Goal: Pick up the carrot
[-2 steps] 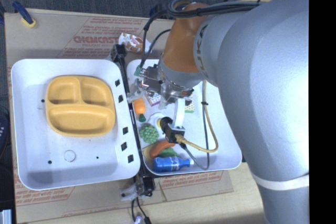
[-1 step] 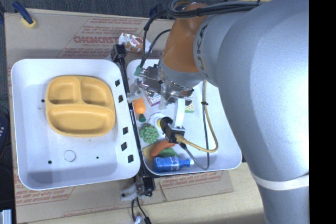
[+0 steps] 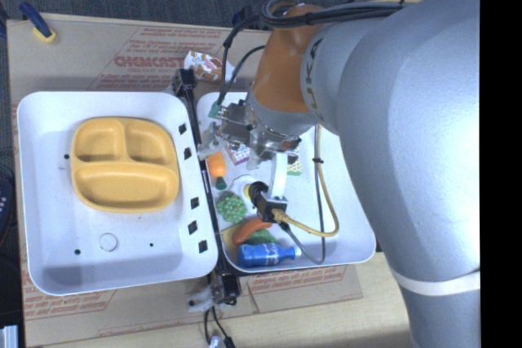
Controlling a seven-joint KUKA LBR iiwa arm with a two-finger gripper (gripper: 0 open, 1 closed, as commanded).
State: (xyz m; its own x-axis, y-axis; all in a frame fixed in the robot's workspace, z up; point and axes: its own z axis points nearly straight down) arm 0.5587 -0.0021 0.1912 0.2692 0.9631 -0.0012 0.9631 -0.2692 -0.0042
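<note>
Nearest, in right bin (image 3: 352, 250): blue bottle (image 3: 265, 255), then carrot (image 3: 247, 231) beside green grapes (image 3: 232, 208). Farther up, gripper (image 3: 232, 144) low over the clutter, state impossible to tell. Left: yellow divided plate (image 3: 125, 161).

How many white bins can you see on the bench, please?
2: the left bin holds a yellow tray; the right bin lies partly under the arm.

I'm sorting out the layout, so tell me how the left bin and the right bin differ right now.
The left bin holds one thing, a yellow divided tray, and lies open to view; the right bin holds several small items, among them a blue bottle and a green bunch, and is largely covered by the arm. Both are shallow and white.
</note>
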